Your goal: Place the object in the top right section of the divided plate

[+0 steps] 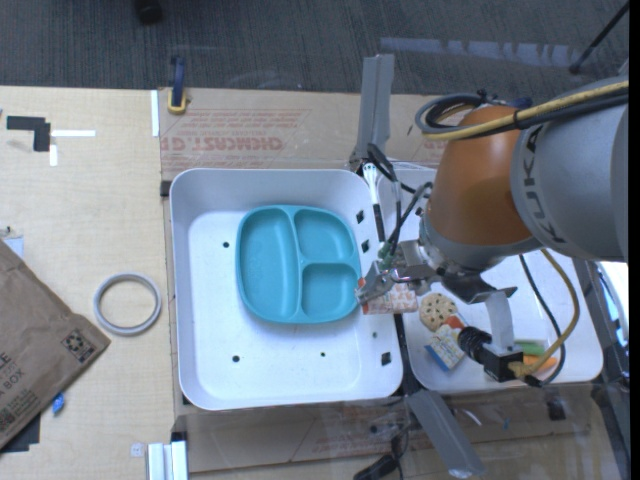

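Observation:
A teal divided plate point(297, 264) lies in the left white bin point(205, 363), with one long section on its left and two smaller ones on its right. All three sections look bare. My gripper point(383, 284) hangs over the wall between the two bins, just off the plate's right rim and level with its lower right section. A small red and white object point(397, 300) sits right at the gripper's tip; the wrist hides how they meet. The orange band of the arm point(480, 193) looms over the right bin.
In the right bin point(575, 363) lie a round speckled cookie point(436, 311), a blue and white packet point(446, 349) and orange and green pieces point(528, 356). Cables hang from the wrist. A tape ring point(128, 302) and a cardboard box point(35, 353) rest on the bench at left.

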### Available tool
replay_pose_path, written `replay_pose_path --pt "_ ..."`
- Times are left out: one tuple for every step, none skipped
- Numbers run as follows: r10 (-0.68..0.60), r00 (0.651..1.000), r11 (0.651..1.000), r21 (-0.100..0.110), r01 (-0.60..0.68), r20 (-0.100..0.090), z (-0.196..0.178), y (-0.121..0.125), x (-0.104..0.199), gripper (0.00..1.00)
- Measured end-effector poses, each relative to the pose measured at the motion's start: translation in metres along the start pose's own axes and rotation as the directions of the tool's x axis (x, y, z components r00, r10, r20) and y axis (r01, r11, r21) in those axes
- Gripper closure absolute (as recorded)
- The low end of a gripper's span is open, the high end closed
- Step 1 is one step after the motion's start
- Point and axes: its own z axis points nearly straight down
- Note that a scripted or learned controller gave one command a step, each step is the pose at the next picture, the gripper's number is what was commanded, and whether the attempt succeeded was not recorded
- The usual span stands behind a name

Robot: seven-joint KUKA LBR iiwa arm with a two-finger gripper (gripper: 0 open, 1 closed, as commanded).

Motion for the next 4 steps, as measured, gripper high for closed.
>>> replay_pose_path --pt "-0.086 0.996 0.996 0.000 0.086 0.000 0.000 -0.020 -0.009 1.00" --pt "-0.145 0.989 0.989 -0.002 0.145 0.000 0.000 -0.021 -0.024 1.00" --pt "0.062 0.998 0.998 -0.002 -0.062 0.000 0.000 -0.021 -0.017 1.00" --pt "0.007 1.000 1.000 -0.002 -0.007 0.000 0.000 -0.022 -0.032 1.00"
